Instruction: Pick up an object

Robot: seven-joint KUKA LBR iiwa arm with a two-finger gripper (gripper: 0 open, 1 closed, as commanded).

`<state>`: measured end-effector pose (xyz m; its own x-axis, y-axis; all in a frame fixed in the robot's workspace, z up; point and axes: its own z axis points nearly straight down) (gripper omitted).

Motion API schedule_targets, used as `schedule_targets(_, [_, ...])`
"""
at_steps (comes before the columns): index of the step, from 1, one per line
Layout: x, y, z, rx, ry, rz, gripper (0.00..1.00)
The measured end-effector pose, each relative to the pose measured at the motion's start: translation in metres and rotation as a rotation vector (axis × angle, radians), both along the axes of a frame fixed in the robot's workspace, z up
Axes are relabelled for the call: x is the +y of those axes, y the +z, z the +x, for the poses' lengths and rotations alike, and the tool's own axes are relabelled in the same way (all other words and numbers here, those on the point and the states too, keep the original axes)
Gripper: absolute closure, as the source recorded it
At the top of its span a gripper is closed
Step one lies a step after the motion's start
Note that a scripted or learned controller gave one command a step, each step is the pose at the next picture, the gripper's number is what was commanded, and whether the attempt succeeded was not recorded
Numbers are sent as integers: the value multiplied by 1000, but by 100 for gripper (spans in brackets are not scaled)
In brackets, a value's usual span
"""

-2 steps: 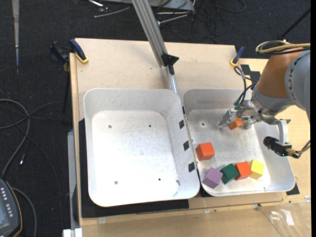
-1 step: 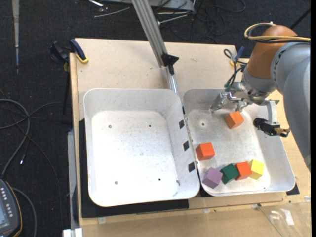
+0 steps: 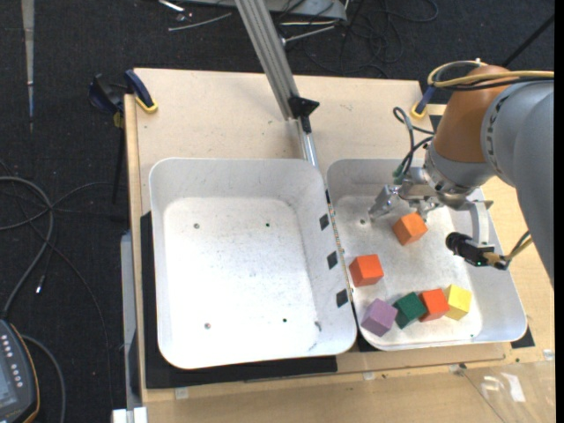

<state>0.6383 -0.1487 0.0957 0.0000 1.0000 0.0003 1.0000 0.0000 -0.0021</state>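
right bin (image 3: pixel 493 324) holds six blocks; gripper (image 3: pixel 401 203) above them, state unclear.

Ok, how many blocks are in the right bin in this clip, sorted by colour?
Orange cube-shaped blocks: 3, one by the gripper, one mid-bin, one in the front row
Purple block: 1
Green block: 1
Yellow block: 1
Total: 6, all in the right white bin
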Motion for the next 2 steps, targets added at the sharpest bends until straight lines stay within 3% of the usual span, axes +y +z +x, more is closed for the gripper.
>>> schedule_targets(1, [26, 0, -57, 0, -1, 0, 0])
schedule_targets(2, [25, 10, -55, -3, -2, -1, 100])
